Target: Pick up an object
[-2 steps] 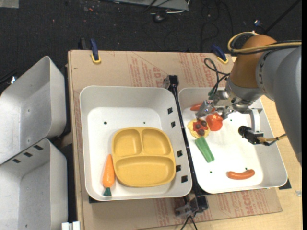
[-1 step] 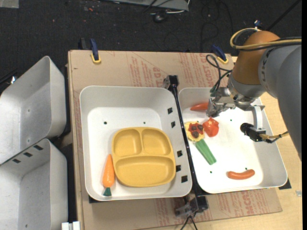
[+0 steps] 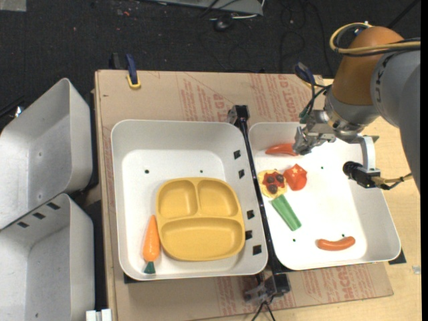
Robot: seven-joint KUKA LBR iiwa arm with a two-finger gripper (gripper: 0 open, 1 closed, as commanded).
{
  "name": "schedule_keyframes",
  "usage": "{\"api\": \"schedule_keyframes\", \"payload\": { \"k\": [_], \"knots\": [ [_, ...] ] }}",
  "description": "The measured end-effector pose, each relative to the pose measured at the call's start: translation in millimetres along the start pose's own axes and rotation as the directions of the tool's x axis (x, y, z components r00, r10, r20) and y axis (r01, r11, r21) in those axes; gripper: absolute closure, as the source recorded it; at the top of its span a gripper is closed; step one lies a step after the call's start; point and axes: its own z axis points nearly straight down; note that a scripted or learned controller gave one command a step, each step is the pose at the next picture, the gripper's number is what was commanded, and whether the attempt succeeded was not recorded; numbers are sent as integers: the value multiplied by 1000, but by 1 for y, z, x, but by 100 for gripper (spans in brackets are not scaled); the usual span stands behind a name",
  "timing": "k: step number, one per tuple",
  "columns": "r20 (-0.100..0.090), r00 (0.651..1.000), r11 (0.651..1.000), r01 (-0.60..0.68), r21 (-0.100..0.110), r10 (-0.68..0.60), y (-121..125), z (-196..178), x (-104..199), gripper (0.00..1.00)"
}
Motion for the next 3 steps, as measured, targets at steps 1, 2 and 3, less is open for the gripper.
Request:
{"api": "schedule_keyframes", "payload": {
  "k": [1,2,3],
  "knots": [
    [1,1000,1000,0,-2,0,2,-54,0,100],
    [-3,1000,1000,4,2,-4,4,-69,54,100],
    [-3,1000,1000,4,3,-4,8,-78,103,100]
  ]
}}
